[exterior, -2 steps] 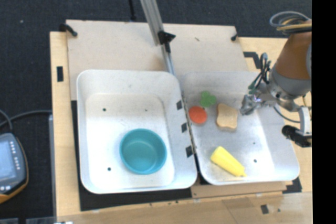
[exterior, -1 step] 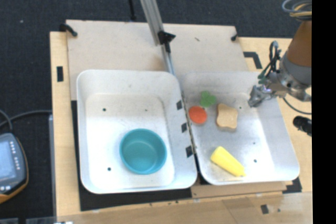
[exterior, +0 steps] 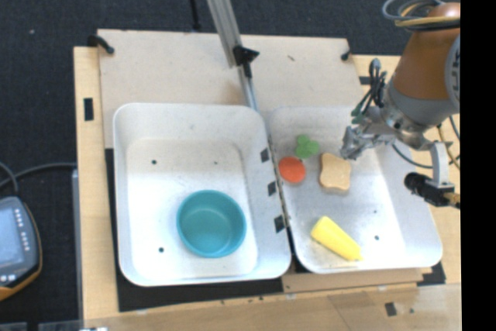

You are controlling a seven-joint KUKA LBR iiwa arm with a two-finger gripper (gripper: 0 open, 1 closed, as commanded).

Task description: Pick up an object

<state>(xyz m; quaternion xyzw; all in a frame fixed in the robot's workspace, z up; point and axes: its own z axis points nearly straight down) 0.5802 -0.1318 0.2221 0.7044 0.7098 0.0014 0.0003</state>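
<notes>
Your grey and orange arm reaches over the right-hand shallow white bin, its gripper just above a tan bread-shaped piece

You see the wooden bench bearing both bins, and the left-hand shallow white bin holds a round teal bowl near its front; in the right bin a yellow corn-like piece lies toward the front, the tan piece sits mid-bin right beside the gripper, a round orange-red piece lies left of it, and a small green leafy piece sits just behind that; you cannot tell whether the claw is open or closed, and nothing shows between it
</notes>
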